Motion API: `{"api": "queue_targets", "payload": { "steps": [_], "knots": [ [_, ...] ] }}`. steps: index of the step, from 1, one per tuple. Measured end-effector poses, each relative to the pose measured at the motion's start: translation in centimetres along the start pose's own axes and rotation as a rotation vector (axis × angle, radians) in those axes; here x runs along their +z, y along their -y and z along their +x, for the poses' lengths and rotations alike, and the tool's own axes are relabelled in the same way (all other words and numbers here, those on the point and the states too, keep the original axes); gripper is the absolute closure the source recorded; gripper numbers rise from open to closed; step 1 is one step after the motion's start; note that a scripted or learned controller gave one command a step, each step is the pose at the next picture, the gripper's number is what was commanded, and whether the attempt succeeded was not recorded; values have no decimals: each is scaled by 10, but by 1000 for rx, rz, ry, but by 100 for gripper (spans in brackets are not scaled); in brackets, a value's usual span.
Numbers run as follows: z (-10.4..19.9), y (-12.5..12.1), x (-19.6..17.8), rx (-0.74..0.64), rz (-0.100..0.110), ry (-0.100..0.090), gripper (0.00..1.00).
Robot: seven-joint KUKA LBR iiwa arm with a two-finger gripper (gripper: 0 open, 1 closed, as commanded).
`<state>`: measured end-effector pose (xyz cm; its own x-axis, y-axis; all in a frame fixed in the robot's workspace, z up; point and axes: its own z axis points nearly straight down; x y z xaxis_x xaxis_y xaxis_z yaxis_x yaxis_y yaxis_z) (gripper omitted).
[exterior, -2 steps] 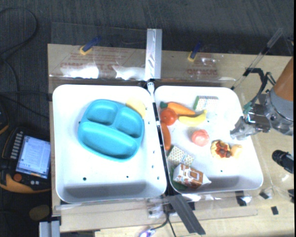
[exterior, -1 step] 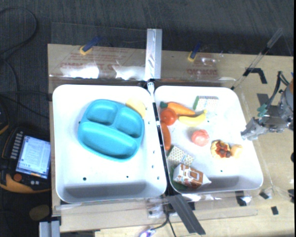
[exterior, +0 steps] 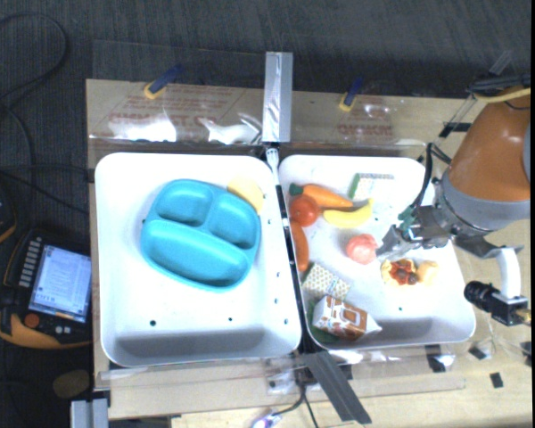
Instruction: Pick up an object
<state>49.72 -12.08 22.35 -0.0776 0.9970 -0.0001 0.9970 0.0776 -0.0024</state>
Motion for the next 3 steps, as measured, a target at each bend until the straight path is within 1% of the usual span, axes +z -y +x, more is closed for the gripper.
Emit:
{"api": "queue_targets", "payload": {
  "steps": [1, 2, 3],
  "knots": [
    [2, 13, 33, 36, 1, 0, 100],
    [18, 12, 46, 75, 0, -1, 100],
    [11, 12, 38, 3, 0, 1, 100]
  ]
}}
